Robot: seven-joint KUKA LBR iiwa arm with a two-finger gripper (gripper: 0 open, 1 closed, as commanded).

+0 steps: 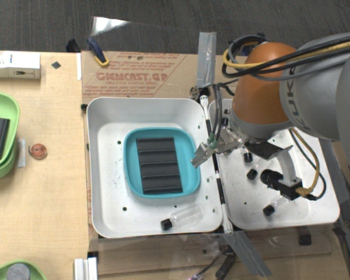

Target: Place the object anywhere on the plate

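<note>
Red print on brown cardboard sheet [141,74] behind the left bin: large word appears as "CHEMCAST", trailing letters unclear; smaller lines above and below illegible. Dark letters on grey arm [291,89] partly hidden, unreadable. Small marking on white box [13,66] too blurred to read.

Plate [130,174]: teal plastic, slight gloss. Black ribbed insert [159,165] matt. Bins [99,179]: smooth white plastic. Clear plastic vial [184,219] at plate's 5 o'clock. Bench [41,214]: pale matt wood. Cardboard [134,74] at 12 o'clock.
</note>
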